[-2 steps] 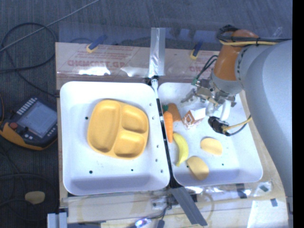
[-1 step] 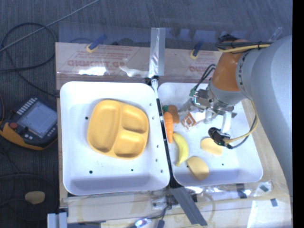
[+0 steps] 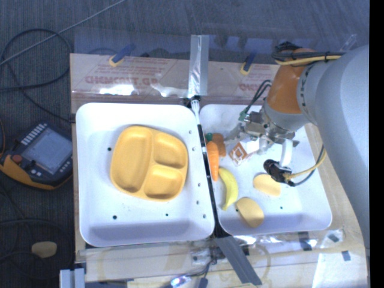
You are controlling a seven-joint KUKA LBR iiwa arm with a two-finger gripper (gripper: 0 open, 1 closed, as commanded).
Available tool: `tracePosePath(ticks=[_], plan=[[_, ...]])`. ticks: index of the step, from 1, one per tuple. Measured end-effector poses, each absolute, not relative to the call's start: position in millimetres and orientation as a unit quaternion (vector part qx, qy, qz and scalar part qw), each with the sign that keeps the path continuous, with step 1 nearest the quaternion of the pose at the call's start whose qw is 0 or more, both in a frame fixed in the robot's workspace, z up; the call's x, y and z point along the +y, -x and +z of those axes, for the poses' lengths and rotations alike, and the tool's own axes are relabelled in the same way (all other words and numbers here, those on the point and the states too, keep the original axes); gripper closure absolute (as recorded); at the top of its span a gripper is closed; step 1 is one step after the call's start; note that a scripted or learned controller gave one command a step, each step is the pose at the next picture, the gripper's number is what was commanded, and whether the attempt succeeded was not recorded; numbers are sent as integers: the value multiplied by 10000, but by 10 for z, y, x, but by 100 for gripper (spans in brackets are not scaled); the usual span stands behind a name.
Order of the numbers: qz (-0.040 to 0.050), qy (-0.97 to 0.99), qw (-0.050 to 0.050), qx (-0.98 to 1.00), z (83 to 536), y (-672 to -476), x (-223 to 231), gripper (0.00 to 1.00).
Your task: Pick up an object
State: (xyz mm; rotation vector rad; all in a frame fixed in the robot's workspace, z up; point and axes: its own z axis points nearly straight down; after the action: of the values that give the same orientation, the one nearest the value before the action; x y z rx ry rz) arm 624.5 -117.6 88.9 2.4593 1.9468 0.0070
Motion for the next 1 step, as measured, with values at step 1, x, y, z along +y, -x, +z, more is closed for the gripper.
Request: tracePosePath(ticks=[1], plan=[[21,-7790,25,6270,889,-6263,-1175,0]])
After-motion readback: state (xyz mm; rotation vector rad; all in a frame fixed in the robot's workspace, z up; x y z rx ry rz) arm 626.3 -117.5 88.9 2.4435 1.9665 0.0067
